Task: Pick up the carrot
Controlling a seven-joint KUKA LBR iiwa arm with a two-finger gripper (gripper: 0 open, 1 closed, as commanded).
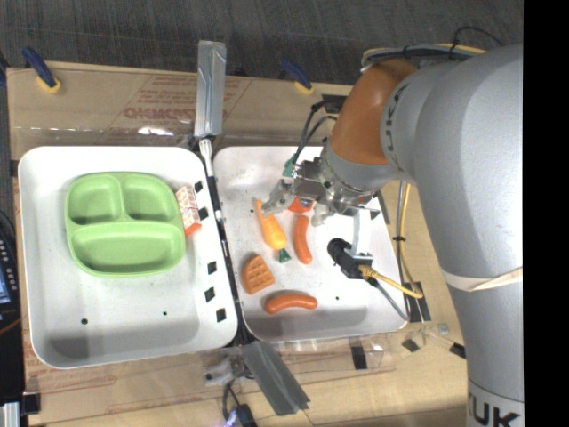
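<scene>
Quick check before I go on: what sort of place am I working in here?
Likely a robot lab test bench, not a kitchen: two white bins clamped over cardboard, toy food such as the carrot and a green divided plate, and the arm's gripper above the right bin.

Bulky grey arm (462, 176) with orange wrist band (369, 118), thin black cables, metallic end effector (307, 194)

A sausage (303, 239) lies just right of the carrot (272, 231), a waffle (256, 274) below it; its left side is open.
</scene>
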